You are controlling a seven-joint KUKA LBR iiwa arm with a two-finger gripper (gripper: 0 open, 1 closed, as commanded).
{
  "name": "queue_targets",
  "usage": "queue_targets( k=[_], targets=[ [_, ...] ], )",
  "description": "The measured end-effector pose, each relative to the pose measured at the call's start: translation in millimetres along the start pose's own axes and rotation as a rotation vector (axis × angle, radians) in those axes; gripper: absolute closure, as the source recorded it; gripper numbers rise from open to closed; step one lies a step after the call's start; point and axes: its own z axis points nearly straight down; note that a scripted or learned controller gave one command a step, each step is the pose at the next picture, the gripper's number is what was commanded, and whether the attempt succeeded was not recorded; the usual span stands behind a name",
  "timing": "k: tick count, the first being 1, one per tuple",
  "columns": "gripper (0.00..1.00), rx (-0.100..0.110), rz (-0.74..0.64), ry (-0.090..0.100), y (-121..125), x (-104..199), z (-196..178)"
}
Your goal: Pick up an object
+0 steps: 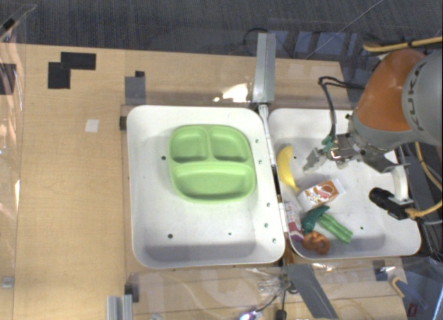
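Objects: 4 small things lay in the right bin [387, 239], clustered toward its left wall — none was between the fingers.
Banana [285, 165]: yellow, curved, lay lengthwise just beside the divider between the 2 bins, near the bin's upper left.
Packet [321, 192]: a small red-and-white snack wrapper, tilted, lay just right of the banana's lower end.
Green toy [329, 224]: a long green piece with a darker green end, lay slanted below the packet, touching or nearly touching it.
Brown item [317, 242]: round, reddish-brown, sat at the bin's lower left corner, against the green toy's dark end.
Gripper [320, 157]: hung over the right bin, above and to the right of the banana — its 2 fingers looked spread apart with nothing in them.
Arm [387, 104]: grey with an orange band, came in from the right above the bin's upper right part.
Left bin [149, 235]: white, shallow, side by side with the right one.
Tray [210, 162]: light green, 3 compartments, lay in the middle of the left bin, well apart from the gripper.
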Motion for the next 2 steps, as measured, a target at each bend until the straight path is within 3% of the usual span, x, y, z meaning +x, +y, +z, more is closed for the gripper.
queue_targets(
  k=[1,2],
  targets=[
    [0.0,-0.012,-0.115,-0.004,-27.3,17.0,50.2],
    [0.0,-0.012,-0.114,-0.003,-27.3,16.9,50.2]
  ],
)
